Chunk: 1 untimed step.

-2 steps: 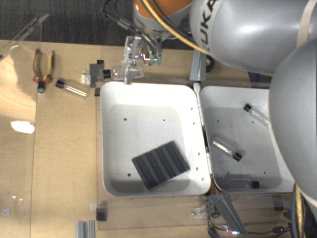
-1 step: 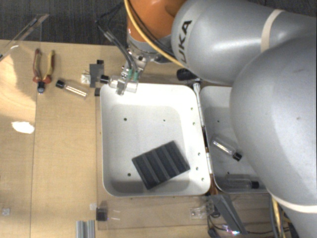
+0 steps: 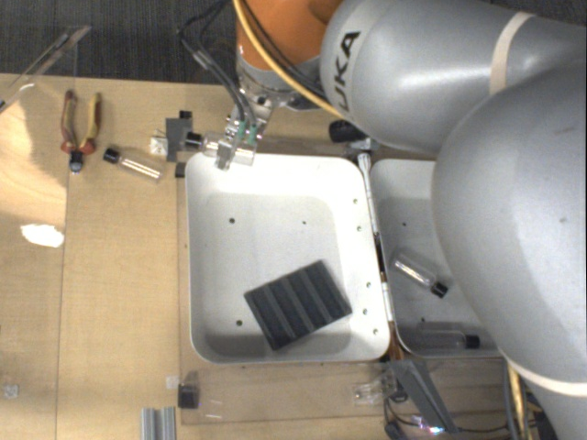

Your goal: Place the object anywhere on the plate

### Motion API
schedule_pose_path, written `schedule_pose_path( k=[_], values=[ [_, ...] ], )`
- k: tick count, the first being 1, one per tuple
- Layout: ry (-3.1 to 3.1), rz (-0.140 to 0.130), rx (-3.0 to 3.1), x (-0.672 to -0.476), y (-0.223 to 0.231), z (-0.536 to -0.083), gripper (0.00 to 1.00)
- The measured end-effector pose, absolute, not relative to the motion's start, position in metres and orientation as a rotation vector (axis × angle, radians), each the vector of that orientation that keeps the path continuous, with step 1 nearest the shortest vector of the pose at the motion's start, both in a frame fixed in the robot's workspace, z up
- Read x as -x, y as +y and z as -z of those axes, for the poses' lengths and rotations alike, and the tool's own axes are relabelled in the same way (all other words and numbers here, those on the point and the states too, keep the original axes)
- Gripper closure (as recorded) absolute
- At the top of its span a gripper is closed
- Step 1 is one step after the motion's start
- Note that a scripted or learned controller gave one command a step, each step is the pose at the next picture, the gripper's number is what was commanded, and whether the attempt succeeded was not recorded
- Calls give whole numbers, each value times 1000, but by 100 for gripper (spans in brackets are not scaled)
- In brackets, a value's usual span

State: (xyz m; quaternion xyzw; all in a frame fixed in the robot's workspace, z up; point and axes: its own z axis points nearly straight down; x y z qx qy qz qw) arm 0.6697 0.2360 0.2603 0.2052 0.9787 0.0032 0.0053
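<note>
Trouble is looming mostly from where I am sitting: my fingers (image 3: 234, 147) are hovering over the far left corner of the left bin (image 3: 211, 236), just beside its rim, and I cannot tell whether they are clenched or released. Nothing is visibly lying between them.

I am reading the dark ribbed slab (image 3: 298, 305), lying flat and skewed near the front wall of that bin, as the plate, though I am not sure of it. I am taking the capped tube (image 3: 420, 278) in the right bin (image 3: 404, 214) as the likeliest object; it is lying close to the wall dividing the two bins.

Several risks are showing. Coming down here, I am risking a knock against the bin's rim. Reaching for the tube, I am risking a pinch against that dividing wall, or the round body rolling out sideways. Setting it on the slab, the ridges and the skew are inviting it to roll off. My own arm is also blocking much of the right bin.
</note>
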Motion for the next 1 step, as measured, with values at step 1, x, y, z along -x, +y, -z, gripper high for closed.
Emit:
schedule_pose_path(
  k=[1],
  values=[
    [3059, -15, -637, -671, 237, -273, 100]
  ],
)
